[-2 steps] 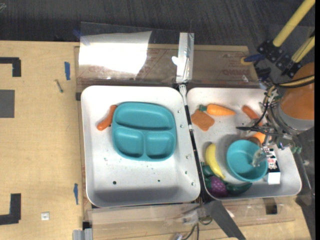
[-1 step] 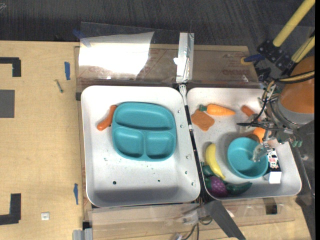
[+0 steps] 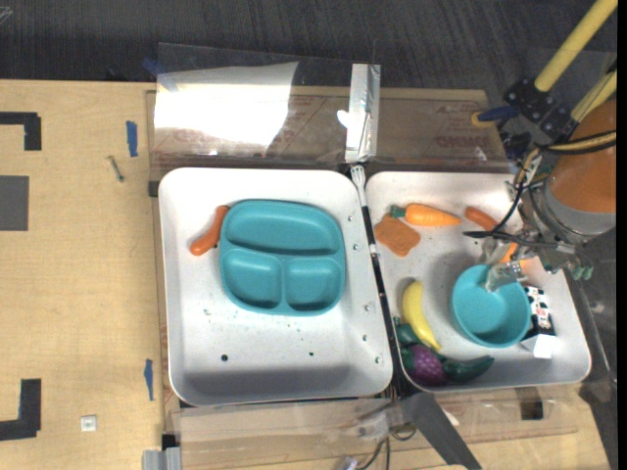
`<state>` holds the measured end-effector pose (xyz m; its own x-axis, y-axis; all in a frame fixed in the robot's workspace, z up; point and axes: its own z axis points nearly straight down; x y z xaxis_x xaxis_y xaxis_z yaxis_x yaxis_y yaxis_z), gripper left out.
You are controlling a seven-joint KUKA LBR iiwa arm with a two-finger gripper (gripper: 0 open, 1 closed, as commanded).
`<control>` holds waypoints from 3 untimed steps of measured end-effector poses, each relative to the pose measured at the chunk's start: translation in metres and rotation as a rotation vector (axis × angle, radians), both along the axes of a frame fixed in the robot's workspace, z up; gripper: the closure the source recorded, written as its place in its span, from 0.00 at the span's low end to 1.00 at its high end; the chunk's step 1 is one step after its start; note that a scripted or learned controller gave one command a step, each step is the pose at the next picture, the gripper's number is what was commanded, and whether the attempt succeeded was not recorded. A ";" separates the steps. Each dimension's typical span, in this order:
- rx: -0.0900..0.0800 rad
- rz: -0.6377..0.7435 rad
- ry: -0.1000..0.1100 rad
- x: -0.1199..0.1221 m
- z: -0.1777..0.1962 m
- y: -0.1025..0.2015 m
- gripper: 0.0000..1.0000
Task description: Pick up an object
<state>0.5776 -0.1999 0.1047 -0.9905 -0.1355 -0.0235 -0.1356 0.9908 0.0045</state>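
- Camera view puts the tool (image 3: 502, 270) low over the teal bowl (image 3: 490, 311), at that bowl's upper rim, so a rim grab looks intended; whether it is spread or pinching, I cannot tell
- Left of the bowl lies a banana (image 3: 419, 313), purple grapes (image 3: 425, 362) below that
- Above-left of the bowl rests a carrot (image 3: 423, 215); all loose, easy picks

left bin (image 3: 186, 292): teal divided plate (image 3: 282, 255) | bench (image 3: 69, 262): black marks
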 end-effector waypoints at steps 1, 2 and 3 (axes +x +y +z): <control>-0.008 0.000 0.006 0.039 0.096 0.039 1.00; -0.007 -0.003 0.014 0.037 0.091 0.038 0.00; -0.008 -0.057 0.008 0.019 -0.014 0.003 0.00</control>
